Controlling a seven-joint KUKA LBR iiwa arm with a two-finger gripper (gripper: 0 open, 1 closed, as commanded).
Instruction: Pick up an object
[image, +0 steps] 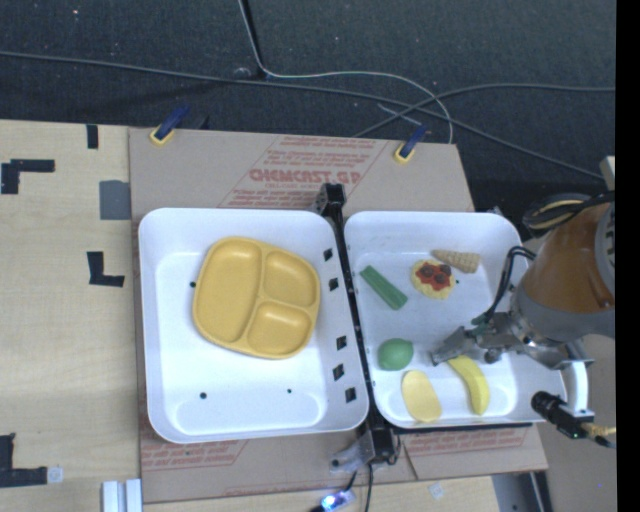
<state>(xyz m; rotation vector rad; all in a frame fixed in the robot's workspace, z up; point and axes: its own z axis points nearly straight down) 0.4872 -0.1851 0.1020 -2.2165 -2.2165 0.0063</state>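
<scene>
— Two white bins sit side by side on the desk (60, 300). What is in the left bin (160, 330)?

— A yellow plate (256, 297) with three parts. It lies flat near the top of that bin.

— And the right bin (500, 235)?

— Lots of toy food. A green stick (383, 286) lies tilted near the wall between the bins. A little pizza slice (436, 278) is beside it, and a cone-shaped piece (458, 262) touches the pizza at its top right. Lower down sit a green round thing (395, 353), a pale yellow oval (421, 395) and a banana (471, 383).

— Where is the claw (455, 347)?

— It is low in the right bin, just above the top end of the banana. The arm (565, 275) comes in from the right.

— Is the claw pinching anything?

— I cannot tell if it is spread or pressed together. It looks dark and blurry there. I see nothing between its tips.

— What else?

— Brown cardboard (300, 170) under the bins, with two yellow and blue clips (168, 125) at its top edge.
</scene>
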